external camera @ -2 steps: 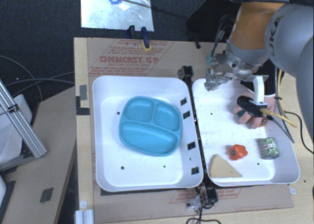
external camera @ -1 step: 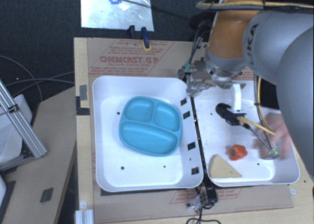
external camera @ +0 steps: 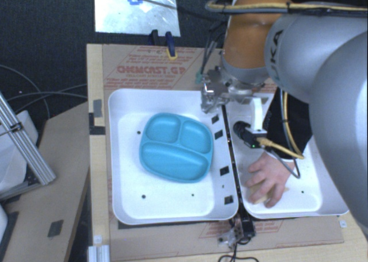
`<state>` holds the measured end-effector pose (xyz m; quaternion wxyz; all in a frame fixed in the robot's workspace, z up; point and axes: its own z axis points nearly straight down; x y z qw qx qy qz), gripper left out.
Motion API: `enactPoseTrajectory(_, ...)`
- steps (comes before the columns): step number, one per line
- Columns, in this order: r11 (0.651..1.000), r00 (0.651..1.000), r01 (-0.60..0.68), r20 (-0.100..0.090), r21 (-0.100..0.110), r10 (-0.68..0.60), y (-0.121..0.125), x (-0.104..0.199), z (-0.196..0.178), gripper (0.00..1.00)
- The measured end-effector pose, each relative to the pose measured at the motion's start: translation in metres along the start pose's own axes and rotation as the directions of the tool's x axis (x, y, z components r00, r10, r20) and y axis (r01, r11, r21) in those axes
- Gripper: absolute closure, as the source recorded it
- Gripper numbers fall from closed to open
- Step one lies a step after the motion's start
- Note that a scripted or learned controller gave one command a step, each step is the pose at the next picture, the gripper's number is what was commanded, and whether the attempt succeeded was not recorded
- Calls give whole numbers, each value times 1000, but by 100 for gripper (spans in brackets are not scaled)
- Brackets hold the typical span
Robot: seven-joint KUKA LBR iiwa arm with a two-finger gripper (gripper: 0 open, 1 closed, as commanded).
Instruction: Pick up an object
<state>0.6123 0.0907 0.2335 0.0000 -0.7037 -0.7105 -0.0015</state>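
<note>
Lying flat, long axis slanting gently down-right: blue plate (external camera: 175,147). Hanging wrist-down just beyond its upper-right corner: tool (external camera: 214,97), opening impossible to tell.

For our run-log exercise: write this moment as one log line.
arm: over the bins' divider | gripper: above right bin | left bin: blue divided plate | right bin: a person's hand | pick: not yet done

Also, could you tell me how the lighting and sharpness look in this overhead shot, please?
In the camera view, lighting is even and soft; the blue divided plate is fairly sharp with faint sheen, the foil sheet up top glares brightly, the near arm looms large and slightly blurred, and the right bin lies partly in its shadow.
</note>
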Motion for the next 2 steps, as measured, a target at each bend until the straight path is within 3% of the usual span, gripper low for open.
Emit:
enactPoseTrajectory(1, 1000, 1000, -3, 2, 3, 3, -11, 7, 8, 100)
enactPoseTrajectory(2, 1000, 1000, -3, 1, 0, 3, -1, 26, 9, 100)
